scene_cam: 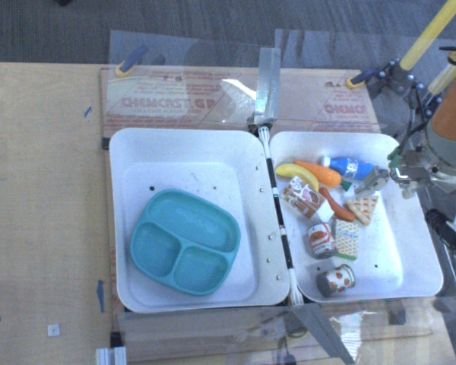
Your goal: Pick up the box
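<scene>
Although small, the box (pixel 302 198) — a printed carton just left of the orange carrot (pixel 319 173) in the right bin (pixel 418 268) — looks light and crushable; grip its long flat sides. The gripper (pixel 374 179) hovers right of the carrot; its opening is unclear.

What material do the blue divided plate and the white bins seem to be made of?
The blue divided plate looks like moulded plastic with a matte finish: uniform colour, soft rounded ridges. The white bins seem to be thin formed plastic, slightly glossy, with rounded corners.
</scene>
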